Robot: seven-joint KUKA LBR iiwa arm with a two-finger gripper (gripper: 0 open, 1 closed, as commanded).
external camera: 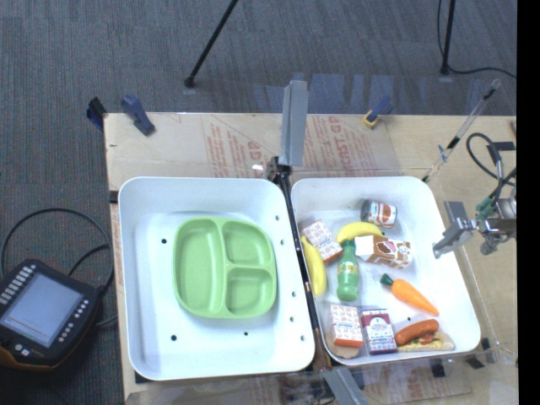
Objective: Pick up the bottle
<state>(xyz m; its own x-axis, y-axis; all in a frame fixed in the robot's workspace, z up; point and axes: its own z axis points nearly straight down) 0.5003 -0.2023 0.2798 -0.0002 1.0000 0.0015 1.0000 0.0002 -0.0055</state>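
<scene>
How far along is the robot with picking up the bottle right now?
Nothing looks done yet. The green bottle lies in the right bin among the toy food, between two bananas and above the small cartons. The gripper sits at the bin's right rim, apart from the bottle and with nothing visibly in it. Left to do: reach over, close on the bottle and lift it.

Grey carpet floor (101, 40), tripod legs (215, 34)

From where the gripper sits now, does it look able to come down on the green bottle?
Probably yes: the bottle lies uncovered, though bananas and a carton crowd its sides.
</scene>
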